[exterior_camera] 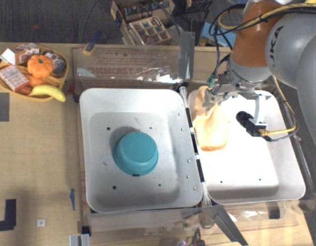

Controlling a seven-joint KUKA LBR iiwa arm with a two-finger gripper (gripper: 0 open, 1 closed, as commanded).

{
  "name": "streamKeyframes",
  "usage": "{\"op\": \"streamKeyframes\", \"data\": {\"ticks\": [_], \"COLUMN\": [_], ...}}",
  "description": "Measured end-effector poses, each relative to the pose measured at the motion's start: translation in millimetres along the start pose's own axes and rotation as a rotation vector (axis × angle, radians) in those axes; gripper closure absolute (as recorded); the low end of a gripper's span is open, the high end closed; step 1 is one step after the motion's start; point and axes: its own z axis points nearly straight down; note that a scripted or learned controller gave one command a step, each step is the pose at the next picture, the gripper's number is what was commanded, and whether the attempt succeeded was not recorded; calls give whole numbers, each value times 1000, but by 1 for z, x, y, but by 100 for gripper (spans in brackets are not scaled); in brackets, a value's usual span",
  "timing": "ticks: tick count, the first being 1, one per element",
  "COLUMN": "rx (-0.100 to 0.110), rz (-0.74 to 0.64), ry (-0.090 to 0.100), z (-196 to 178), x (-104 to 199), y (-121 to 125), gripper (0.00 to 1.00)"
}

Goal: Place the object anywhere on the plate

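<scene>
Seemingly the gripper [215, 93] pinches the top of the bread [210, 124], though whether its fingers truly close on it I cannot tell. From there the slice hangs down over the right bin's [260, 178] left edge; the plate [136, 152] lies well left, in the left bin [96, 111].

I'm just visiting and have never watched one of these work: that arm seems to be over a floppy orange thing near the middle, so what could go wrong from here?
The soft orange object droops near the divider between the bins; it might catch on that edge or slip free when carried across. The teal plate is a fairly small target in the left bin, so a drop could land beside it. The gripper is partly hidden by the arm, so how firmly it grips is unclear.
</scene>
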Motion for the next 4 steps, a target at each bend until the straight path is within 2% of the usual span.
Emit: {"op": "streamKeyframes", "data": {"ticks": [1,2,3,4], "rx": [-5,-4,-4,-5], "rz": [-1,-400,-796,-1194], "ry": [-1,0,0,-1], "z": [-40,-39,-48,-36], "x": [-1,47,90,132], "y": [1,1,-13,-24], "gripper": [100,100,100,100]}}
